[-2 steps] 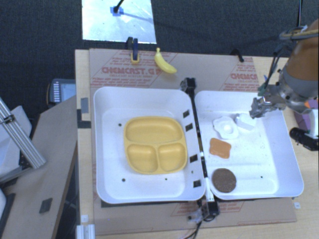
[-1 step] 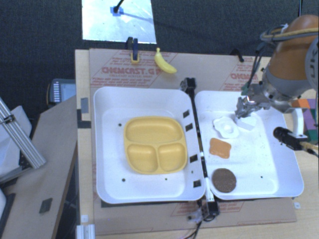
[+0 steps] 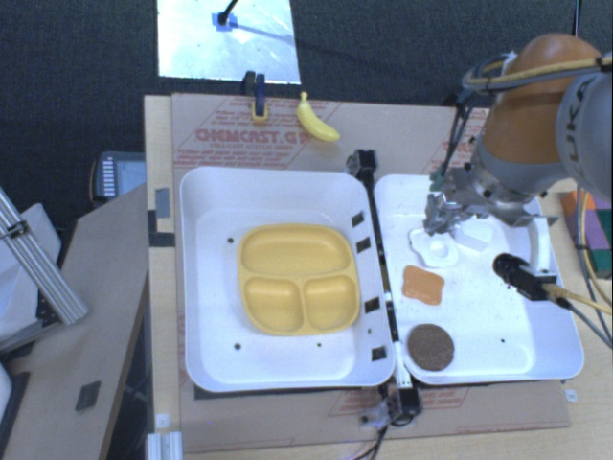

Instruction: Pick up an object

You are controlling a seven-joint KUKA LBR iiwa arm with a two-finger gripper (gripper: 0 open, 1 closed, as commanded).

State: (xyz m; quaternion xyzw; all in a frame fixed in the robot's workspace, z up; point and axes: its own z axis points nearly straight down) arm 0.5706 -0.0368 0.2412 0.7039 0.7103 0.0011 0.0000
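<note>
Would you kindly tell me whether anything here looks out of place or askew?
Only the banana: it lies on the bench behind the left bin, not inside it or the right bin.

Four objects are shown in the two bins. A yellow tray, rounded-rectangular with one long compartment and two smaller ones, is laid flat, open side up, at the middle of the left bin. In the right bin, a small white piece of irregular outline is seen toward the far left, its upper edge partly hidden. An orange square, flat and slightly turned, is placed just nearer than it. A brown disc is laid flat by the near left corner, apart from the square.
</note>
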